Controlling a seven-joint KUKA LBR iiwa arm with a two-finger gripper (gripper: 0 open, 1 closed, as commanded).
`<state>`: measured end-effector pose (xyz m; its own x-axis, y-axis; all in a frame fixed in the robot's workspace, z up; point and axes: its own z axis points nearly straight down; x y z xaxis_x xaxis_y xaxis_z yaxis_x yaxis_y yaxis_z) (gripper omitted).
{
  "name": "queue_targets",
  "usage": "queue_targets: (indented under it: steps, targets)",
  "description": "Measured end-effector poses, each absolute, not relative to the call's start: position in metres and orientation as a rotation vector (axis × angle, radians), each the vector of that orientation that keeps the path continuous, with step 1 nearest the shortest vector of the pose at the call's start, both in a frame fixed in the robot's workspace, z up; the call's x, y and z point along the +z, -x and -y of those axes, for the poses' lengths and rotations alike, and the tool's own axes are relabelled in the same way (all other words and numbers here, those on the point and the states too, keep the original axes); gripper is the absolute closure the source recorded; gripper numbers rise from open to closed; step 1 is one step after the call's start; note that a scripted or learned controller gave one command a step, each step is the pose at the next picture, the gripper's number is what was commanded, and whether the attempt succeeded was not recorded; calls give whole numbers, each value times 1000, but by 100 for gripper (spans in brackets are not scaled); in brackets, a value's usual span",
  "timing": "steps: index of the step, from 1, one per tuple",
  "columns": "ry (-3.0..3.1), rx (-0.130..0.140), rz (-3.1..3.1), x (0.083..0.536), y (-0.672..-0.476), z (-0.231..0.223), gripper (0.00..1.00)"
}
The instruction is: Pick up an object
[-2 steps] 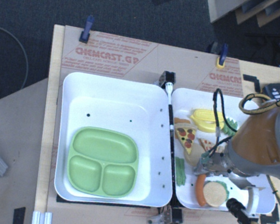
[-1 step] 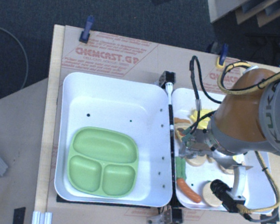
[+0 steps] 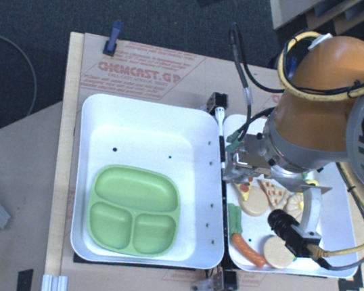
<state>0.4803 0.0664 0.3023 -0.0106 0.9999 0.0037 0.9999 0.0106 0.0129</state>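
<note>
Clearly crowded, the right bin holds toy food: a carrot, cookies. Whether the claw above them is open or closed cannot be told; it risks nudging neighbours and closing on nothing.

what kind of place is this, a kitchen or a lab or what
Most likely a robotics lab or test cell, not a kitchen: a grey and orange arm reaches over two white bins, the food looks like toys, and cables trail across carpet.
</note>
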Motion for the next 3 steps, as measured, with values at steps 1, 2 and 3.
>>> queue_targets:
  steps: [1,2,3]
  targets:
    - [-2212,20,-2215,439,-482,-38,100]
    - [-2221,-12,-2231,333,-478,-81,100]
    - [-2215,6,-2225,377,-480,-128,100]
